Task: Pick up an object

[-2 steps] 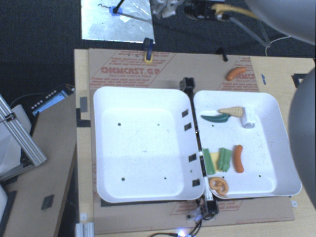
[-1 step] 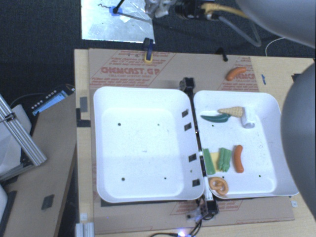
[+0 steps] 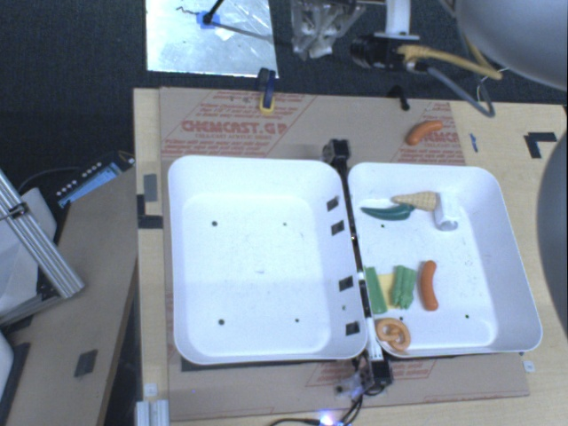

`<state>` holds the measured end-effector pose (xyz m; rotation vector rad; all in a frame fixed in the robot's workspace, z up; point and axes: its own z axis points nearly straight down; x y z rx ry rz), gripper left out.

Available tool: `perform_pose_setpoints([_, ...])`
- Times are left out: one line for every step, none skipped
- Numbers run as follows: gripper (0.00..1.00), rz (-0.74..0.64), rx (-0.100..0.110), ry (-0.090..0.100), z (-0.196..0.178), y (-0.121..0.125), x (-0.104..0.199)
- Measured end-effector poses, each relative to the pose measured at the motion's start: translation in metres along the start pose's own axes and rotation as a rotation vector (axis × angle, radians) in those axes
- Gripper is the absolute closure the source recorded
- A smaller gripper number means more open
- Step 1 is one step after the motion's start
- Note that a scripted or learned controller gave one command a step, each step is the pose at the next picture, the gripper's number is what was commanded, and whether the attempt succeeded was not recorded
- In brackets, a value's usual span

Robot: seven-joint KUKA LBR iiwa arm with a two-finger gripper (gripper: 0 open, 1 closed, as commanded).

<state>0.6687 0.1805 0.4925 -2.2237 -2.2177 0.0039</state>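
Gripper (image 3: 315, 38) above bench, beyond bins; pretzel (image 3: 392, 333) in right bin (image 3: 506, 264).

In the right bin (image 3: 497, 193), a dark green pepper (image 3: 388, 211) is laid flat, its tip touching a tan cone (image 3: 417, 201). A small white cylinder (image 3: 444, 213) is seen just beside the cone. Lower down, a yellow-green strip (image 3: 375, 290), a green pod (image 3: 404, 286) and an orange sausage (image 3: 429, 285) are set side by side. A pretzel (image 3: 392, 333) is placed at the near left corner.
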Motion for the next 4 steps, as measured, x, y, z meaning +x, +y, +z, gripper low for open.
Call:
perform_pose_setpoints([1.0,-0.009,-0.007,0.004,-0.024,-0.001,0.037])
perform_pose_setpoints([1.0,-0.008,-0.006,0.003,-0.034,-0.001,0.054])
perform_pose_setpoints([1.0,-0.008,-0.004,0.003,-0.044,-0.02,0.053])
perform_pose_setpoints([1.0,-0.004,-0.005,0.001,-0.037,0.0,0.053])
